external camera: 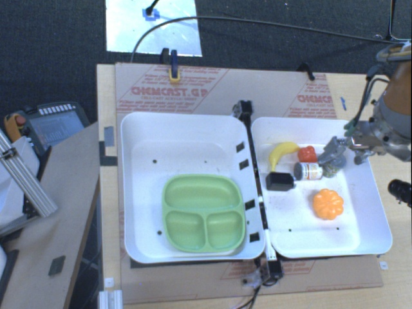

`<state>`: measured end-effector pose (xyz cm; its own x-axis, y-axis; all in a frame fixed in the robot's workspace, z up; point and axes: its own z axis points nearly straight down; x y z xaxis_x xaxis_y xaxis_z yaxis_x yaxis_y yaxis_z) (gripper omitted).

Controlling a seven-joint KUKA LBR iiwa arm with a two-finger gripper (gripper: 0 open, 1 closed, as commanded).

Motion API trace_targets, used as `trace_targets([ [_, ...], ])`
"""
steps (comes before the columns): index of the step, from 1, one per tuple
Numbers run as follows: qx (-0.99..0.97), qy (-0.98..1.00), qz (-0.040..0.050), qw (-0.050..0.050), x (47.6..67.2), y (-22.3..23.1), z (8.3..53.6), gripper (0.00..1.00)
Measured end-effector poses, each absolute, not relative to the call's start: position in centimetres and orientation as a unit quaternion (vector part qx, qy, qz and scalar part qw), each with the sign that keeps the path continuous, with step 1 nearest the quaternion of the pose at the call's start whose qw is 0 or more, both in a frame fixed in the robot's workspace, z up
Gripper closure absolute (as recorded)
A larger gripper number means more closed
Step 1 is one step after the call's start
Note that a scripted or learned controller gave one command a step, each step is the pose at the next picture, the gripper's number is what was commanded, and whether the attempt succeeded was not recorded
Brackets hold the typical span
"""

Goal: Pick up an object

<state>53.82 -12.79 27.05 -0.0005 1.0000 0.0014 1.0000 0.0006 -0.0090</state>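
Observation:
The right bin (367, 237) holds several small objects. A yellow banana (282, 153) lies at its upper left, with a red piece (307, 153) just right of it. Below them a small white jar (309, 171) lies on its side, next to a black block (279, 181). An orange pumpkin (328, 203) sits nearer the front. My gripper (332, 158) reaches in from the right and hangs right beside the jar's right end and the red piece, low over the bin floor.
The left bin (141, 140) holds a green divided plate (204, 212) toward its front. A black clip divider (253, 172) runs between the two bins. A teach pendant (55, 126) and an aluminium rail (26, 179) lie off the bench at left.

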Motion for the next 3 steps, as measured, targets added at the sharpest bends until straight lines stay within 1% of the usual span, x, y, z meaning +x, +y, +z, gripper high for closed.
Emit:
trace_targets([
  [1, -0.706, -0.708, -0.0006, -0.001, 54.0, -12.8, 27.6, 0.0],
  [2, -0.707, -0.707, 0.0004, 0.001, 53.3, -13.5, 22.2, 0.0],
  [3, -0.707, -0.707, 0.0005, 0.001, 53.9, -13.7, 17.8, 0.0],
])
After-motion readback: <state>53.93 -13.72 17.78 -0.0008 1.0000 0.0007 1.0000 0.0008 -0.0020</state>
